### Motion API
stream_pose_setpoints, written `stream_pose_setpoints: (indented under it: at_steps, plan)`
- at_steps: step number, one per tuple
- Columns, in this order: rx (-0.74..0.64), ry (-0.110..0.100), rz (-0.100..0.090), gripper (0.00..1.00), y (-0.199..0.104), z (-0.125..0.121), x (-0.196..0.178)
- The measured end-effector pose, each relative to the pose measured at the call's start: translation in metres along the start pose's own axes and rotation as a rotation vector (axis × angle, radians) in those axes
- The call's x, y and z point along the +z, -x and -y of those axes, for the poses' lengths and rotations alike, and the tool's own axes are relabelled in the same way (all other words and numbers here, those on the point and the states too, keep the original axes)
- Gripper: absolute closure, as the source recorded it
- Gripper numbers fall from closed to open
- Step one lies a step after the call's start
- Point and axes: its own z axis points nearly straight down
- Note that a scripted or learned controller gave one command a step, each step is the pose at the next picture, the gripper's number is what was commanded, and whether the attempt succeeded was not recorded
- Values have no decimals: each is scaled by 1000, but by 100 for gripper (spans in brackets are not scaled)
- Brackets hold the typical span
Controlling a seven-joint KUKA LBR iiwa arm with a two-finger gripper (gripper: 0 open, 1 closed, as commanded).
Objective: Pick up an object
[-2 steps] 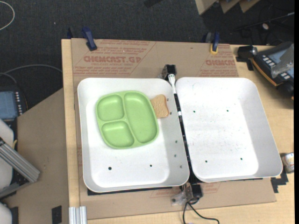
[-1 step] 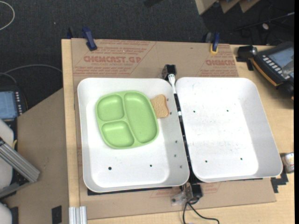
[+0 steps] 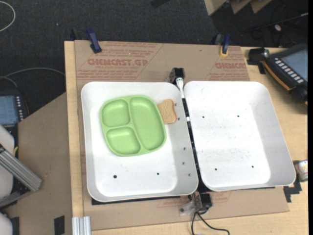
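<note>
1. Left bin [image 3: 98, 180]: white, smooth plastic by its look, with a soft sheen on the rounded rim.
2. Right bin [image 3: 274, 131]: the same smooth white plastic look; its floor is speckled with fine dark specks.
3. Divided plate [image 3: 133, 126]: light green, smooth, plastic-looking, with a faint gloss in its three hollows.
4. Tan piece [image 3: 168, 111] at the plate's right edge: matt and finely rough, like bread or sponge.
5. Bench board [image 3: 122, 58]: matt brown, cardboard-like sheet with red printed lettering.
6. Floor [image 3: 73, 9]: dark, matt, carpet-like texture.
</note>
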Motion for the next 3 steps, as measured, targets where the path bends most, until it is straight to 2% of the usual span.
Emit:
stream_pose_setpoints:
  at_steps: [1, 2, 3]
  plan:
    - [-1, -22, -6, 100, -30, 3, 123]
    - [-1, -18, -5, 100, -62, 3, 219]
    - [-9, -2, -6, 100, -142, -2, 170]
